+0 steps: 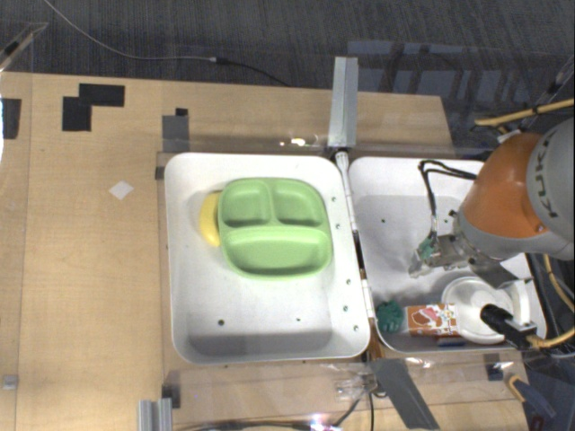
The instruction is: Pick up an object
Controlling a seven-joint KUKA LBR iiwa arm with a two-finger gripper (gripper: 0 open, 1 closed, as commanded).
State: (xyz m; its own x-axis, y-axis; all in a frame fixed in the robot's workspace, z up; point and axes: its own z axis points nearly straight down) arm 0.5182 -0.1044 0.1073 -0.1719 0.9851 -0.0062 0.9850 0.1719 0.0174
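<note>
Over the right bin, hand hovers above bare floor; can't tell its state. Approach step, nothing grasped. Candidates sit along the near wall: carton, green object, white bowl. Next: shift toward one, descend. Left bin holds green tray. Wooden desk, dark carpet beyond.

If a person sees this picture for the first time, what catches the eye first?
First the green tray, lying in the middle of the left bin, with a yellow thing peeking out at its left edge. Next the arm's orange band over the right bin, where a white bowl and a carton lie.
</note>
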